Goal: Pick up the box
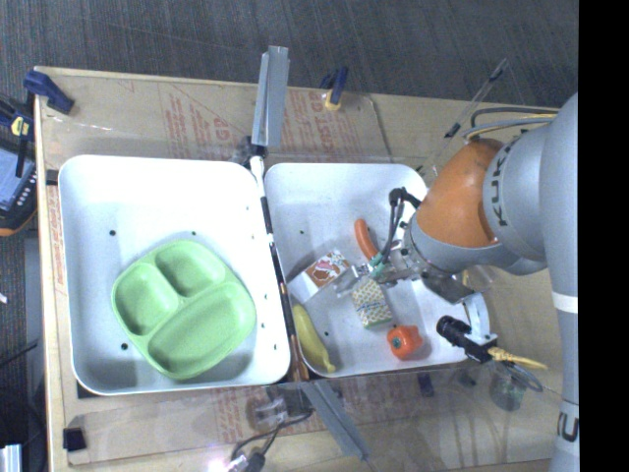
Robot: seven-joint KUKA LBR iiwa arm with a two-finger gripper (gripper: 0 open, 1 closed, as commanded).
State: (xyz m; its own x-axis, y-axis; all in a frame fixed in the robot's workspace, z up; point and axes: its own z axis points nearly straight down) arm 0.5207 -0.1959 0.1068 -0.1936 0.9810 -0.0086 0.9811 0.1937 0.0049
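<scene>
The box [326, 267] is a small red, white and brown carton lying in the left half of the right bin [324, 190]. My gripper [371, 274] reaches in from the right, low over the middle of that bin. It sits just right of the box and directly above a checkered packet [372, 306]. From this view I cannot tell whether it touches the box, and nothing is seen lifted.
An orange sausage [365, 238] lies just behind the gripper. A yellow banana [313, 338] rests along the bin's front left wall, and an orange-red fruit [403, 341] sits at the front. The left bin [88, 190] holds a green divided plate [185, 308].
</scene>
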